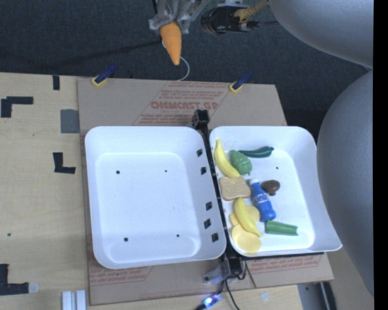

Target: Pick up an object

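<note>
while gripper (171, 24) grips 1 carrot (172, 41), 2 bananas (224, 161) lie.

Top edge chops off the gripper (173, 17), so its upper body is gone. The orange carrot (171, 41) hangs under it, tip blurry. The arm (348, 139) runs out of frame on the right. The brown thing (270, 187) by the blue bottle (262, 201) is too small to tell.

I saw a brown cardboard sheet (182, 106) on a pale wooden bench (36, 200), dark carpet floor (73, 36) beyond, under even light.
</note>
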`<action>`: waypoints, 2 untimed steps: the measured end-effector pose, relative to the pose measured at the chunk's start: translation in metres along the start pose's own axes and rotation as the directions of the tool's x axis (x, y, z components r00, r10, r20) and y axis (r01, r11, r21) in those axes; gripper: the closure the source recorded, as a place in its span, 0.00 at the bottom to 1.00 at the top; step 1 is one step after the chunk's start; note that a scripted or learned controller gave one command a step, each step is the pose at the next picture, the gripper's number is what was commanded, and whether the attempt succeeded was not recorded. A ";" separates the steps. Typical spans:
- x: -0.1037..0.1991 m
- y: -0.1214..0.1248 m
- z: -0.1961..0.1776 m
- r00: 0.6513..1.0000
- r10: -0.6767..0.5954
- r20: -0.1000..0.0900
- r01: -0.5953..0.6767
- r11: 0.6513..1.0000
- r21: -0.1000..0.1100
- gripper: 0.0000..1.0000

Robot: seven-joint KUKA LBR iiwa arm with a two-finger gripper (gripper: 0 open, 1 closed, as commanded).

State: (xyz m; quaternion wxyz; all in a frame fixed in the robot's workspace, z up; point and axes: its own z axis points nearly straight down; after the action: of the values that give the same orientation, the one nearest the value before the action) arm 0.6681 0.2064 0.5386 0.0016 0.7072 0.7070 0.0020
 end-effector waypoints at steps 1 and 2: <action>0.007 -0.007 0.177 1.000 -0.001 0.007 0.001 1.000 0.025 1.00; 0.026 -0.005 0.319 1.000 -0.002 0.006 0.002 1.000 0.023 1.00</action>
State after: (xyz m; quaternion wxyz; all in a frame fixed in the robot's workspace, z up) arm 0.6647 0.2329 0.2200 -0.0042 0.7064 0.7077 -0.0084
